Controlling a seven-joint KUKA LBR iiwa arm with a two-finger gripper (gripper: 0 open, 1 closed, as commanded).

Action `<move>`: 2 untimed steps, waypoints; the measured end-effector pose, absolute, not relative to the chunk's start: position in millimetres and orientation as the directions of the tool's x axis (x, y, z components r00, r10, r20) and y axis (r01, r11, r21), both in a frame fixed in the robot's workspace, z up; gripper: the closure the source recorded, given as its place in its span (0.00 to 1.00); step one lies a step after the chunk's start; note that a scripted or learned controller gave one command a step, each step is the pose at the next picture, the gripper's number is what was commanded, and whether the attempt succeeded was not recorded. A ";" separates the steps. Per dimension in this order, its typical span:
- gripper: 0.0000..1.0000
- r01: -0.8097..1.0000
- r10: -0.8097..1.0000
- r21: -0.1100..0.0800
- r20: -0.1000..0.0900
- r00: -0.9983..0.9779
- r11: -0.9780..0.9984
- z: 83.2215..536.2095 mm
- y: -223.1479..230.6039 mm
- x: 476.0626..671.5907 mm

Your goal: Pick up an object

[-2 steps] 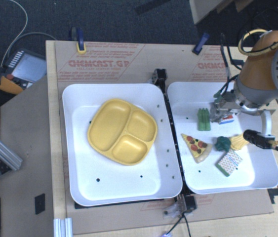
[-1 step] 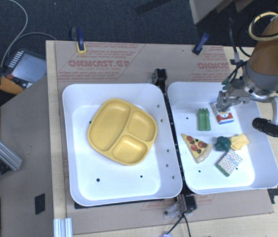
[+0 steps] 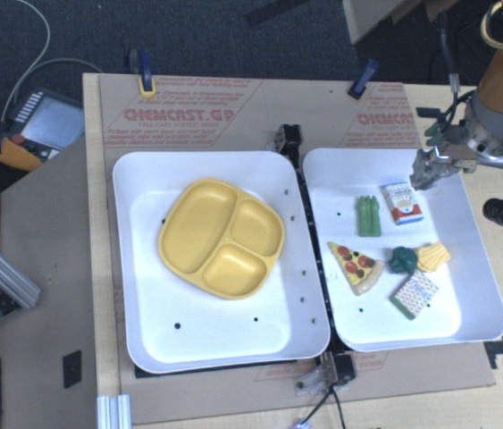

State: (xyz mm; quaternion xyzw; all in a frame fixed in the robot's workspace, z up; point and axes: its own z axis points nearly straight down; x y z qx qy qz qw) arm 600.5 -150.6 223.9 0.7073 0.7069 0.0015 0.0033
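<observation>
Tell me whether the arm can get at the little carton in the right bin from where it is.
Probably yes: the gripper hangs just beside the carton, and nothing lies over it; the green bundle sits apart.

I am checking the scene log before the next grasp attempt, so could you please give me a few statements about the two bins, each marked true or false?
1. The yellow divided plate lies in the left bin. True.
2. The pizza slice lies on the plate. False: it lies in the right bin.
3. The gripper is above the right bin, near the small carton. True.
4. The green bundle lies outside the bins. False: it is in the right bin.
</observation>
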 end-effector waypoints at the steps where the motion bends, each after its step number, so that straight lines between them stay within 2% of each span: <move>1: 1.00 1.000 1.000 0.004 -0.002 0.000 0.000 240.9 -150.8 601.4; 2: 1.00 1.000 1.000 0.000 0.002 -0.005 0.005 244.6 -105.4 598.8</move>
